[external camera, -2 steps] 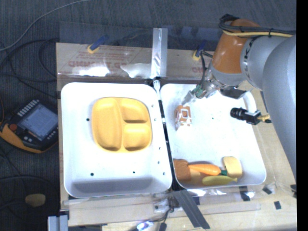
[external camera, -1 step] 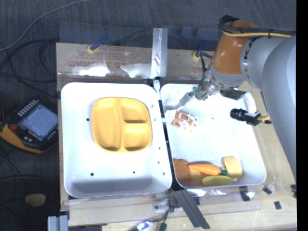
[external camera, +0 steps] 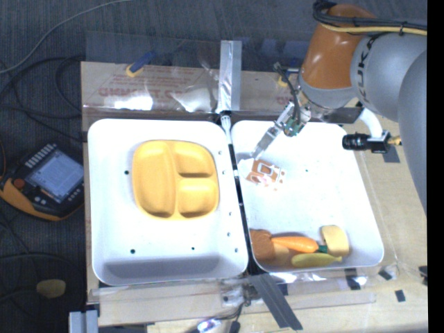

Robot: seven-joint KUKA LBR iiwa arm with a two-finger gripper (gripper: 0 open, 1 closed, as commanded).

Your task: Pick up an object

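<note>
Robotics lab, bench with two white bins [external camera: 104, 207], teach pendant [external camera: 45, 179], loose cables [external camera: 41, 68]

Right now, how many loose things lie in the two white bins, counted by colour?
Yellow: 3: divided tray, pale block, banana-like piece
Orange: 1: carrot
Brown: 1: rounded piece
Orange and white: 1: small patterned item
Total: 6

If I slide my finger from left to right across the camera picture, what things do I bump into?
Handheld controller → yellow divided tray → small orange-and-white object → carrot → pale yellow block → grey robot arm.
</note>
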